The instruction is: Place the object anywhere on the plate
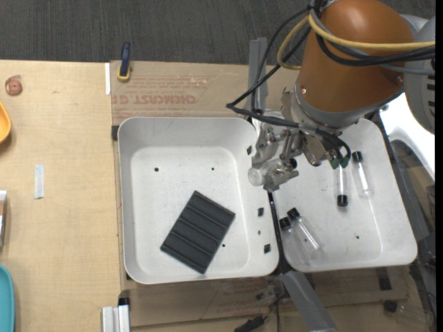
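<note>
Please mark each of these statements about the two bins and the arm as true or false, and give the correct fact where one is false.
1. A dark ribbed plate lies in the left bin. True.
2. The plate lies square to the bin's walls. False: it lies at a slant to them.
3. Clear tubes with black caps lie in the right bin. True.
4. A tube rests on the plate. False: the tubes are all in the right bin, apart from the plate.
5. The gripper is above the wall where the two bins meet. True.
</note>
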You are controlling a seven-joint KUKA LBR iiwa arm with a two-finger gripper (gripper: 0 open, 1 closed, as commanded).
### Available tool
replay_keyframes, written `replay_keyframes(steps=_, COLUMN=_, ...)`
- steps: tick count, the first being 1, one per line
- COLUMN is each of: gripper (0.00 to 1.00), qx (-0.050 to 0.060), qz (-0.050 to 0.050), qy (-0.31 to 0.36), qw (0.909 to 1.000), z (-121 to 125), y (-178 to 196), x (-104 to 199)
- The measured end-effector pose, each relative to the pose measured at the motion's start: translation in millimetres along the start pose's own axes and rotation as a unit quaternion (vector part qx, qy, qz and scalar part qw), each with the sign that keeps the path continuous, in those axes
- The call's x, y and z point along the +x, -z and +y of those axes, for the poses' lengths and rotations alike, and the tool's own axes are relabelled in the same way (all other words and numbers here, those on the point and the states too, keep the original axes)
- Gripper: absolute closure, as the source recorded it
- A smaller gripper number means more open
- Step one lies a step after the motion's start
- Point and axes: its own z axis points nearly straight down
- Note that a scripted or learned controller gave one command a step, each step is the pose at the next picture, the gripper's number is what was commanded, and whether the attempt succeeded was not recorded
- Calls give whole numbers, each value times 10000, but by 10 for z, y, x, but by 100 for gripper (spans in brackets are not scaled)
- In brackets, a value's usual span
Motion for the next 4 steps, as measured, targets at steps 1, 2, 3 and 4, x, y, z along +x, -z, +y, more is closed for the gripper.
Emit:
replay_keyframes(steps=1, gripper=100, qx=-4, qz=-10, qy=2356, qw=9719, z=17, y=351, x=-472)
replay_keyframes(steps=2, gripper=100, qx=-14, qz=-7, qy=3827, qw=9239, z=406, y=234, x=-1055)
replay_keyframes(steps=3, gripper=100, qx=-9, qz=-20, qy=5231, qw=8523, z=686, y=1256, x=-1604)
replay_keyframes(steps=4, gripper=100, qx=-23, qz=-37, qy=5194, qw=8545, z=663, y=1334, x=-1616)
